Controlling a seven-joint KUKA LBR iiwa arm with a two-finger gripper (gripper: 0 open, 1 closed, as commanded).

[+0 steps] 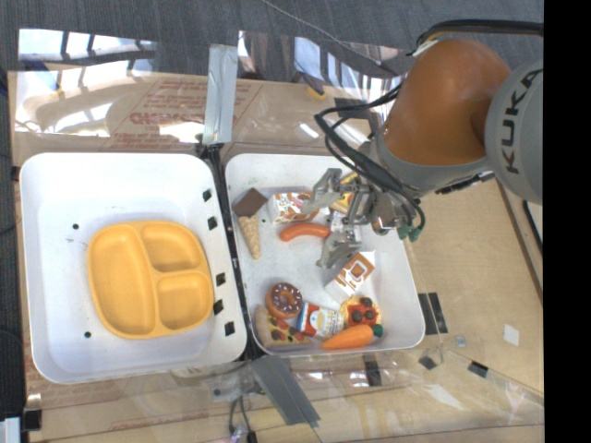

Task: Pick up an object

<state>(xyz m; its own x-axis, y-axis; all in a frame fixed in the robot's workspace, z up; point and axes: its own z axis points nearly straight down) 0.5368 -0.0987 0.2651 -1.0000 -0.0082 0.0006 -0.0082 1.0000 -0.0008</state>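
My gripper (331,219) hangs over the right bin (404,275), reaching in from the right, open. Its upper finger (325,186) and lower finger (338,245) stand wide apart. A red sausage (302,232) lies just left of the gap, its right end near the fingers, not gripped. Close by are a small white-and-orange carton (289,207) above the sausage and a white box with a brown print (356,270) below the lower finger. An ice-cream cone with a brown top (249,221) lies at the bin's left wall.
Along the right bin's front lie a frosted donut (283,299), a small carton (319,319), a carrot (349,338) and a berry cluster (364,311). The left bin (46,192) holds a yellow divided plate (148,278). The arm's orange band (446,100) looms over the far right corner.
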